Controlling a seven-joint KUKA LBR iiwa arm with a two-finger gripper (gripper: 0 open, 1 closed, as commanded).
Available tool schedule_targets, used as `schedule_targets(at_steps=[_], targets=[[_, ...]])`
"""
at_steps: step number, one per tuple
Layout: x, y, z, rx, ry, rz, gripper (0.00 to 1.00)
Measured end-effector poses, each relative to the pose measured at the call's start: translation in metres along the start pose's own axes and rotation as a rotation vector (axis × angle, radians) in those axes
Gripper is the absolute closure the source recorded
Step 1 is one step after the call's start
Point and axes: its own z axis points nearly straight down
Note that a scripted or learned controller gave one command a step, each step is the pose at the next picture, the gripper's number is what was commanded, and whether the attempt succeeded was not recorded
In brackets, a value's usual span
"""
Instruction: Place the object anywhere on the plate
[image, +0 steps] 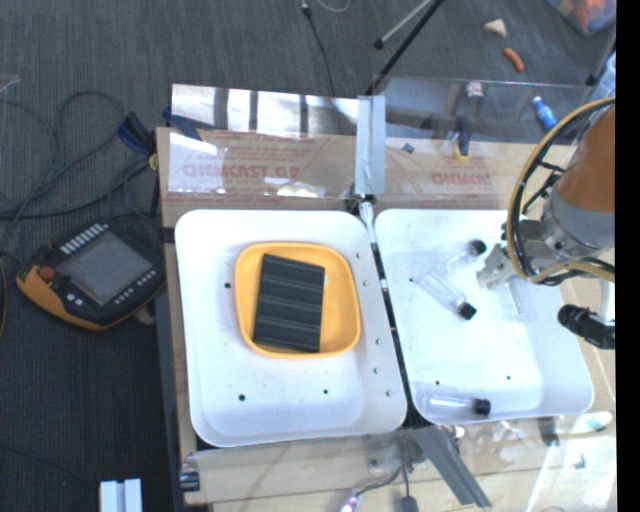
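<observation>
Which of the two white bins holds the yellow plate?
The left bin: the yellow plate sits there, bearing a dark ribbed block. The right bin has none.

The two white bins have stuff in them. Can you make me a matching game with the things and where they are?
Things:
1. dark ridged block
2. yellow plate
3. gripper
4. handheld controller

Places:
A. on the floor, left of the bench
B. in the left bin
C. lying on the yellow plate
D. over the right bin

Pairs: 1-C, 2-B, 3-D, 4-A
</observation>
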Motion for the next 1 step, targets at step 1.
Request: schedule_targets(at_steps=[1], targets=[[0.0000, 0.0000, 0.0000, 0.000, 0.000, 0.000, 0.00]])
